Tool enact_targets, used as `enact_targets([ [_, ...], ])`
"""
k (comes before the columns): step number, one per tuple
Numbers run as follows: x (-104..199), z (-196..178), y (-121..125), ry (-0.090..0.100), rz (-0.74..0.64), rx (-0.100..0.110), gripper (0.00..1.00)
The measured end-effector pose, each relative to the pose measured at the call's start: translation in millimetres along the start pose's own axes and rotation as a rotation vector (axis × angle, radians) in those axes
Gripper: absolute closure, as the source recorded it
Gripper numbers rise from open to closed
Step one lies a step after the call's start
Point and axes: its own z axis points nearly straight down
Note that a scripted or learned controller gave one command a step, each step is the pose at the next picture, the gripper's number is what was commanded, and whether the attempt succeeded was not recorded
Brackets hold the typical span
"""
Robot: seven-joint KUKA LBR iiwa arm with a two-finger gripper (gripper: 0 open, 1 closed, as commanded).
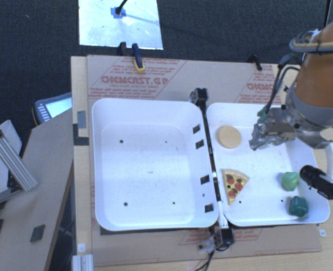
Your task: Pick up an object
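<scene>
The arm (pixel 319 78) reaches in from the right, its gripper (pixel 258 141) hanging low over the right bin (pixel 268 210) just beside the tan round cookie (pixel 229 136); whether its fingers are wide or narrow I cannot tell. A pizza slice (pixel 234 184) and two green objects (pixel 290 180) (pixel 298 206) lie nearer the front. The board (pixel 155 75) on the desk reads "CHEMCAST GP".

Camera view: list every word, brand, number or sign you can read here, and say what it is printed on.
"CHEMCAST GP": red print on the brown sheet under the bins, behind the left bin.
A second red print at the sheet's right rear is partly hidden and too blurred to read.
</scene>
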Motion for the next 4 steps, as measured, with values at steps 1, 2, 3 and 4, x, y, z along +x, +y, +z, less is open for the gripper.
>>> enact_targets([
  [1, 65, -144, -6, 0.003, -0.003, -0.013, 1.0],
  [2, 140, -177, -6, 0.003, -0.003, -0.001, 1.0],
  [3, 192, -206, -5, 0.003, 0.0, 0.0, 1.0],
  [4, 259, -203, 17, 0.002, -0.001, 0.002, 1.0],
])
